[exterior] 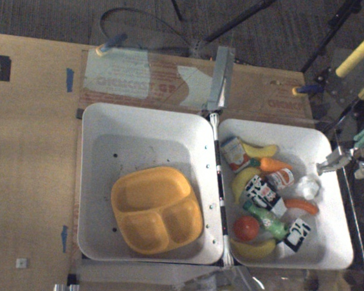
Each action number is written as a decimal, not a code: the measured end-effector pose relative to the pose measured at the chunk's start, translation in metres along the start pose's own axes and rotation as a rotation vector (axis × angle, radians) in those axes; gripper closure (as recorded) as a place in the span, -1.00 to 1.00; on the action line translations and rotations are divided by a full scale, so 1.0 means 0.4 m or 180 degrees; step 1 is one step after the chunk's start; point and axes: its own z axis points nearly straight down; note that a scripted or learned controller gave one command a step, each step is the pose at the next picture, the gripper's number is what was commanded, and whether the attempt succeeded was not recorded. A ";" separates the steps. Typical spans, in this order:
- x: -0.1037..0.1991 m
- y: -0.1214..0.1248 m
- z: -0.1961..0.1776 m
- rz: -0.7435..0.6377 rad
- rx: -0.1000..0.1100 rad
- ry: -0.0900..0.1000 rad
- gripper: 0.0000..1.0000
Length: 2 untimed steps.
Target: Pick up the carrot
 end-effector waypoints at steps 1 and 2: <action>0.101 0.084 0.385 -0.0299 -0.0020 -0.0007 -1.00; 0.156 0.241 0.488 -0.0879 -0.0018 -0.0008 -1.00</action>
